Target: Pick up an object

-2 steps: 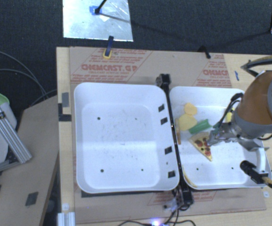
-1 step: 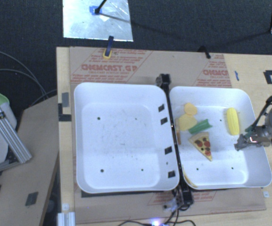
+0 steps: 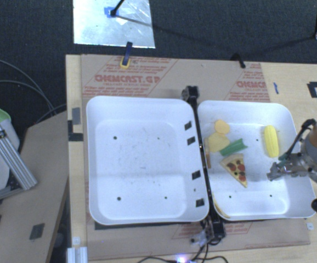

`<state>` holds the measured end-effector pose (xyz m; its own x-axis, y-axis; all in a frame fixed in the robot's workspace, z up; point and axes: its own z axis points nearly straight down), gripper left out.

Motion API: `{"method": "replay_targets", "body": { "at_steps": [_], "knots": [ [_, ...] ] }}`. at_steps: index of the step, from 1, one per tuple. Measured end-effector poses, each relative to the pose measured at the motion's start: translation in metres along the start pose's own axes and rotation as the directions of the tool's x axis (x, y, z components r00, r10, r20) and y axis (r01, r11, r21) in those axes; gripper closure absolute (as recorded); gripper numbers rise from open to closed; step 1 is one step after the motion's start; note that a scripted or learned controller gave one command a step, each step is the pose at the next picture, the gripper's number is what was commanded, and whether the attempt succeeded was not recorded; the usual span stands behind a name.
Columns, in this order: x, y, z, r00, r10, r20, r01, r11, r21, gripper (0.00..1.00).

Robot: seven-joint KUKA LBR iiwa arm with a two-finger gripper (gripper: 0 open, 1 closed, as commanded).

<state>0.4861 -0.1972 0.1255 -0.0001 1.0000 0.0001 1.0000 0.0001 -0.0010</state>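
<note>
1. Right bin (image 3: 290, 210) contains: corn cob (image 3: 271, 140), pizza slice (image 3: 236, 169), green piece (image 3: 233, 147), two yellow pieces (image 3: 219, 136).
2. Gripper (image 3: 276, 171) low over right bin, right of pizza slice, below corn cob.
3. Jaw state: cannot tell; nothing seen between them.
4. Left bin (image 3: 142, 158) adjacent.

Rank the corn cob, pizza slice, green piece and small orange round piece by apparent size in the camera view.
1. Pizza slice and corn cob: too alike to separate.
2. Green piece.
3. Small orange round piece.
All lie in the right bin.
</note>
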Motion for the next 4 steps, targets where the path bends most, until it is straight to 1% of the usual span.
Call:
{"method": "replay_targets", "body": {
  "at_steps": [1, 2, 3, 4],
  "knots": [
    [0.0, 0.001, -0.002, 1.0, 0.0, 0.0, 0.0, 1.0, -0.002, 0.0],
    [0.072, 0.023, 0.043, 1.0, -0.01, -0.002, 0.01, 1.0, -0.001, 0.0],
    [0.066, 0.023, 0.03, 1.0, -0.005, 0.001, 0.005, 1.0, -0.005, 1.0],
    [0.153, 0.031, -0.064, 1.0, -0.014, -0.003, 0.014, 1.0, -0.012, 1.0]
  ]
}}
